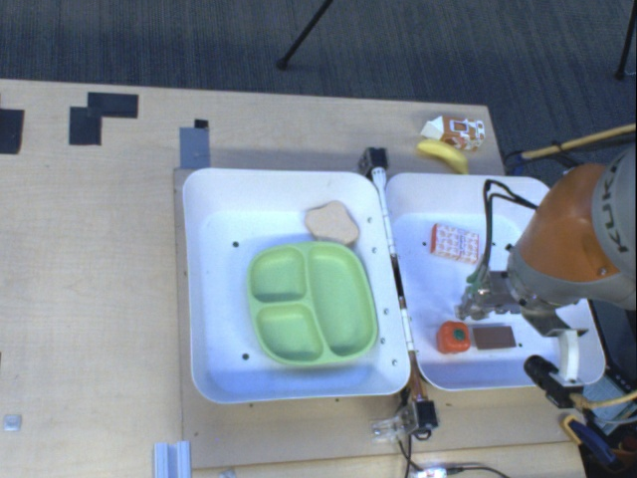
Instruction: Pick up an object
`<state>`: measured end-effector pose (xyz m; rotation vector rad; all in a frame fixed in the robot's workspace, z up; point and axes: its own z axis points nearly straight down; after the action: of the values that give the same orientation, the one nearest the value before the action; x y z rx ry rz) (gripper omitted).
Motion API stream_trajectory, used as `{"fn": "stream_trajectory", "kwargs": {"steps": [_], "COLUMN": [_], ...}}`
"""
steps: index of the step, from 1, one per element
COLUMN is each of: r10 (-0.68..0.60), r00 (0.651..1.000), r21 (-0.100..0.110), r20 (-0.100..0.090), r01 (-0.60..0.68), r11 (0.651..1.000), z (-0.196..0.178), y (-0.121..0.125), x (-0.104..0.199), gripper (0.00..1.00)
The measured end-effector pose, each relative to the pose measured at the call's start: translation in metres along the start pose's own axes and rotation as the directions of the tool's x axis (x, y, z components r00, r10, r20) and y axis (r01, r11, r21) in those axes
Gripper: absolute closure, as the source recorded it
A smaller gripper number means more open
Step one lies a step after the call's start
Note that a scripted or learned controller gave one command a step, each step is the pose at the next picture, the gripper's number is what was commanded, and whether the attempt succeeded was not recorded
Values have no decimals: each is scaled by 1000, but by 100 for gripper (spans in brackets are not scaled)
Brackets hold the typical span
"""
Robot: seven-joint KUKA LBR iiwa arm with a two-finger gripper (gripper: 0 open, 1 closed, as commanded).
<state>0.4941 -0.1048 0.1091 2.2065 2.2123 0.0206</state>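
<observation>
Hovering pincer [479, 302] near unreadable red-printed packet [456, 243]

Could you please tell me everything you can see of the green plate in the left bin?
The green plate is a pale green, rounded-square tray, plastic by its look, divided into three compartments: two smaller ones on its left, one long one on its right. It lies flat, slightly turned, on the floor of the left bin. A tan bread-like piece sits just beyond its far edge.
</observation>
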Motion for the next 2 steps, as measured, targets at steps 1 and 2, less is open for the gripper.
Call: {"fn": "stream_trajectory", "kwargs": {"steps": [1,2], "r10": [-1,3], "r00": [1000,1000], "r21": [0,14], "r20": [0,-1], "r01": [1,-3], "r11": [1000,1000], "z": [0,22], "y": [0,-6], "x": [0,7], "gripper": [0,0]}}
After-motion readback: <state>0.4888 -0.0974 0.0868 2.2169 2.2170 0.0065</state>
